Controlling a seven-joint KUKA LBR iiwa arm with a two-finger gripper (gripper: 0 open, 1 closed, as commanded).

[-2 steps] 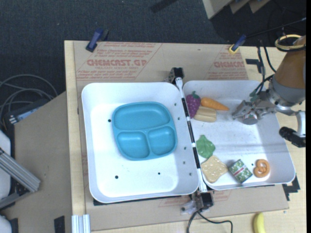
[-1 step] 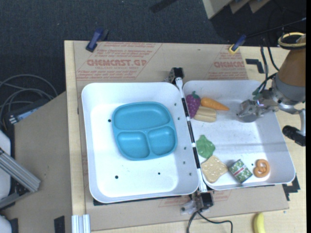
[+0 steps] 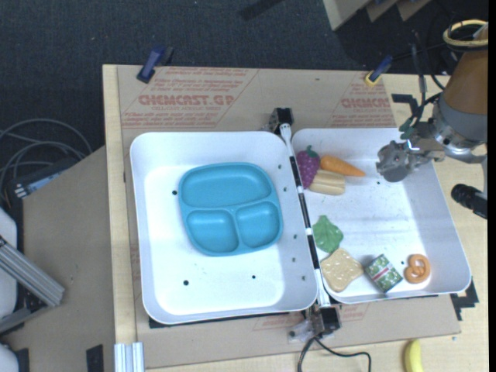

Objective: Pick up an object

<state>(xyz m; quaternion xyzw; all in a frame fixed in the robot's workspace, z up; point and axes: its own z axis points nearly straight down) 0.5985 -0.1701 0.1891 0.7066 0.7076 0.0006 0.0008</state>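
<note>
Gripper (image 3: 394,163) is positioned over the upper right area of the right bin (image 3: 442,200); whether it is wide, narrow or holding anything cannot be determined. Near it to the left lie the carrot (image 3: 342,166), grapes (image 3: 308,166) and a pale block (image 3: 328,183). The left bin (image 3: 155,208) contains a blue divided tray (image 3: 229,208)

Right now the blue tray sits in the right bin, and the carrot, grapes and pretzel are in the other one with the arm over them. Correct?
Not quite. The camera view shows the blue tray in the left bin, not the right. The carrot, grapes and pretzel lie in the right bin, where the arm reaches in.
</note>
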